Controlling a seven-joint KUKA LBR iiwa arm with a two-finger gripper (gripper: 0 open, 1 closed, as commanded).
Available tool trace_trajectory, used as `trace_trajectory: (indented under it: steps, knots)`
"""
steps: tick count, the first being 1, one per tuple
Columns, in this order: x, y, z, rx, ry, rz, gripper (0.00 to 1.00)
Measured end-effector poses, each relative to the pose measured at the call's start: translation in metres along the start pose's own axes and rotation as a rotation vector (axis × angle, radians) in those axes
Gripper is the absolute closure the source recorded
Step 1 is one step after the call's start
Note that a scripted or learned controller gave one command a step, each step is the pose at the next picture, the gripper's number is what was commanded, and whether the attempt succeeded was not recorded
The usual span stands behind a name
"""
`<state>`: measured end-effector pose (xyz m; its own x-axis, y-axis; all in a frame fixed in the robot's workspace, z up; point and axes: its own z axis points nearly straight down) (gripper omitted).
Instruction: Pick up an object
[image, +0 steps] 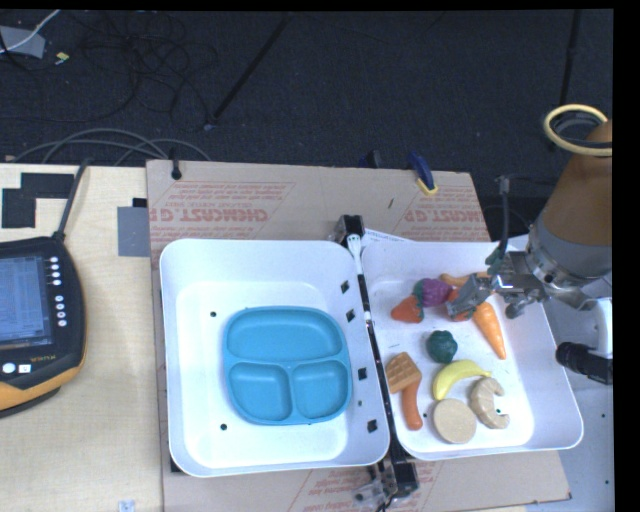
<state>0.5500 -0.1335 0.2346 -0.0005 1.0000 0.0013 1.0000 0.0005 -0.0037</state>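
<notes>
My gripper (470, 297) hangs low over the back of the right bin (560, 420), reaching in from the right. Just left of it lies a purple toy (435, 290) with a red-orange piece (406, 311) beside it. An orange carrot (490, 329) lies directly below the gripper. Nearer the front are a dark green piece (442, 346), a yellow banana (461, 376), a brown waffle-like piece (402, 371), a red-orange sausage (412, 406), a round beige slice (455, 421) and a brown-and-beige piece (489, 401). I see nothing held in the gripper.
The left bin (190, 290) holds a blue divided plate (285, 363). A black divider with clips (360, 330) runs between the bins. A tablet-like pendant (35, 310) sits on the bench at far left. The arm's orange band (590, 200) rises at the right.
</notes>
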Motion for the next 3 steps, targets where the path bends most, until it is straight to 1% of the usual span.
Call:
trace_trajectory:
  steps: [1,2,3]
  knots:
    - [-0.042,-0.046,0.114,0.012,0.002,0.005,0.00]
    - [-0.044,0.024,0.122,-0.006,-0.002,-0.002,0.00]
    - [-0.052,0.090,0.145,0.010,0.004,-0.006,0.00]
